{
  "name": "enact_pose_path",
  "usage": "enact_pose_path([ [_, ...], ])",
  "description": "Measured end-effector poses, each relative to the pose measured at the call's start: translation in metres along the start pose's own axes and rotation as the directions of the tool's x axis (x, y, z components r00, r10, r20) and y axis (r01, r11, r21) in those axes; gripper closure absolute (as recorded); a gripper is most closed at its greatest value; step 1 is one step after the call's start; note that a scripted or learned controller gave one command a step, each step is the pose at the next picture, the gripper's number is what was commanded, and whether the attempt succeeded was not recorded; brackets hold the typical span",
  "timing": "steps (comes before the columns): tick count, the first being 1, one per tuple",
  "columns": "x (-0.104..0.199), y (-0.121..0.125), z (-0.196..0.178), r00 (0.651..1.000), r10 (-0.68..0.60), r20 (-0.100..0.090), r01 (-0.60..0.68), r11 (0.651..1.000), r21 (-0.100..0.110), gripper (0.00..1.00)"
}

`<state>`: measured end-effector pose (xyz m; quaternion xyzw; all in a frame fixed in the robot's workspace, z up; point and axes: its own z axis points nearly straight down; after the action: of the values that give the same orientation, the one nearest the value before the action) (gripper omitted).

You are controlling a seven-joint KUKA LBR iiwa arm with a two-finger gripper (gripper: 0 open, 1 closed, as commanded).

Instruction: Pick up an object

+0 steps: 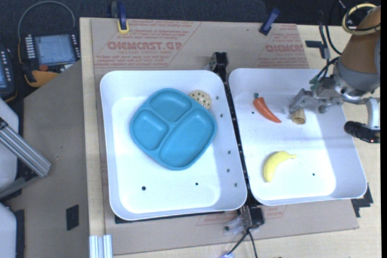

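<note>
**Arm working low in the right bin, nothing lifted yet**

The arm (363, 54) is reaching in from the right. In the left bin (121, 190) a blue divided plate (173, 128) is sitting beside a cookie (200, 98). In the right bin (338, 184), with open floor around them, a banana (275, 165) and a carrot (265, 109) are lying untouched. The gripper (300, 107) is hovering at a small tan object (298, 117); whether its jaws are apart, I cannot tell.

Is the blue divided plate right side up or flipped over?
Right side up. The blue divided plate in the left bin shows its three recessed compartments facing the camera, with raised ridges between them.
</note>
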<state>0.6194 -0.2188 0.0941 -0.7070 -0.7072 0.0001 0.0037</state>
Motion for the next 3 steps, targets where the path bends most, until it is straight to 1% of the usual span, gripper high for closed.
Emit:
enact_pose_path([
  [1, 0.003, 0.001, 0.009, 1.000, -0.003, -0.001, 0.003, 1.000, -0.004, 0.00],
  [2, 0.002, 0.002, -0.002, 1.000, -0.003, 0.004, 0.003, 1.000, -0.007, 1.00],
  [3, 0.004, 0.009, -0.048, 1.000, -0.001, 0.008, 0.001, 1.000, -0.012, 1.00],
])
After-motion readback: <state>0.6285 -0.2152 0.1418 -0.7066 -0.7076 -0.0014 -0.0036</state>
